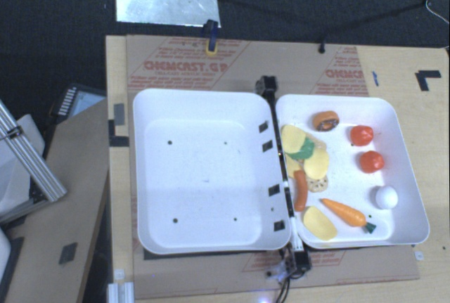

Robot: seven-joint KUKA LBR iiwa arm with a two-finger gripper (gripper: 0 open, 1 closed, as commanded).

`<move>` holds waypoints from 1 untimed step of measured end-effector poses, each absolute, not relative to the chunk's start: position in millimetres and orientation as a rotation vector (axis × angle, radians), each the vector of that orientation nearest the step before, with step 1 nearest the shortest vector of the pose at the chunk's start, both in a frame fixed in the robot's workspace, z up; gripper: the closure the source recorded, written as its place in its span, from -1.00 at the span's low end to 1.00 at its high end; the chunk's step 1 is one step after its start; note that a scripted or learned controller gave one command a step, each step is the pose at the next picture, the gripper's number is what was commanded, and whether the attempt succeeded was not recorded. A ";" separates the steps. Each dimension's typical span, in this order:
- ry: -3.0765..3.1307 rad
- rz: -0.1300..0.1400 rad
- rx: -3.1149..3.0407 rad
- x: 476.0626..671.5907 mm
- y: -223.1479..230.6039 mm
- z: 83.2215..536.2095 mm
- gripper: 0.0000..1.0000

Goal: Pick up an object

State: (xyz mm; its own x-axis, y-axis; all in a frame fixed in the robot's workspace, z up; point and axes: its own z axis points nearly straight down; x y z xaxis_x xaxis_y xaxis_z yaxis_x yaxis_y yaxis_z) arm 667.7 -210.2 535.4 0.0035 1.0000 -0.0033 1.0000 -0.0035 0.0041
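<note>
- Camera view: two shallow white bins sit side by side on the bench (394, 62), the left bin (204, 112) and the right bin (401, 154) meeting along a central edge fitted with small dark clips.
- All the loose objects lie in the right bin. A brown bun-like piece (325, 121) sits near its far edge.
- Two red tomatoes (362, 135) lie one in front of the other toward the bin's right side, the nearer one (372, 162) just beside a white egg (385, 197).
- Along the bin's left wall there is a cluster: pale yellow slices (316, 162) with a green piece (304, 149) on top, touching one another.
- A small orange-red carrot (301, 190) lies just below that cluster, close to the dividing edge.
- A longer orange carrot (344, 212) lies at a slant near the front, its green tip pointing right, beside another yellow slice (319, 223).
- End effector: I cannot tell whether it is open or closed.
</note>
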 end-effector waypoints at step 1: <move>2.225 0.001 2.214 668.6 -205.6 535.6 1.00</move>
